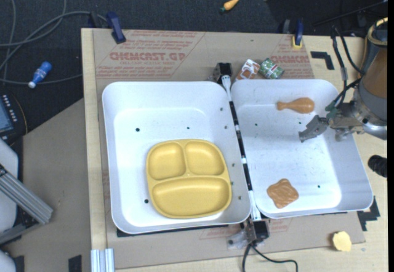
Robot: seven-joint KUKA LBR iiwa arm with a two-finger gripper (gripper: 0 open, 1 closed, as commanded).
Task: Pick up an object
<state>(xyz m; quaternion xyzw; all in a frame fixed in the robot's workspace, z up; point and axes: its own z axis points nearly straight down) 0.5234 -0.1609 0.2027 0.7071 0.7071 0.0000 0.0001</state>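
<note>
The right bin (pixel 345 194) holds a tan toy drumstick (pixel 296 105) near its far side and a flat brown lump (pixel 282 192) near its front. In the left bin (pixel 117 141) lies a yellow divided plate (pixel 188 178). My gripper (pixel 325 132) hangs over the right bin's right half, just below and to the right of the drumstick. Its fingers (pixel 311 130) stand apart, open, and nothing is between them. The brown lump lies well in front of it.
Small packets (pixel 262 69) rest on the board behind the right bin. A yellow piece (pixel 341 240) sits on the board at the front right corner. On the dark floor are an orange bit (pixel 230 4) and a blue bottle (pixel 40 72). Clamps hold the board's far edge.
</note>
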